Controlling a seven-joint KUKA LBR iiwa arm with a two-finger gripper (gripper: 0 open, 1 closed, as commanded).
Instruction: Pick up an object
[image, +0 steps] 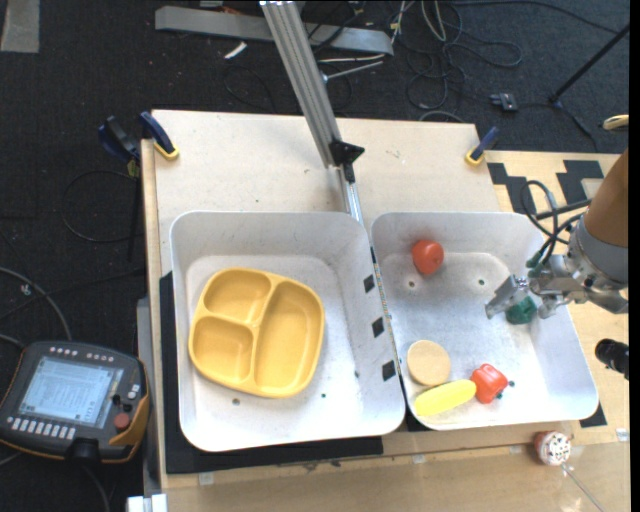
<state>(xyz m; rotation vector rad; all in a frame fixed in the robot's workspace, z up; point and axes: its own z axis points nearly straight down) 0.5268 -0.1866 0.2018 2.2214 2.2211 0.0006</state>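
Observation:
The right bin (560, 375) holds a red tomato-like ball (427, 256) at the back. A tan round disc (428, 362), a yellow banana-shaped piece (445, 398) and a small red pepper-like toy (489, 382) lie near the front edge. A dark green object (522, 313) sits by the right wall. My gripper (516, 298) hangs low at the bin's right side, directly over and touching or nearly touching the green object, which it partly hides.
The left bin (190, 240) contains a yellow divided plate (258, 331). A metal pole (312, 85) slants over the bench to the divider between the bins. A teach pendant (70, 395) lies on the floor at left. A small ball (551, 447) rests below the right bin.

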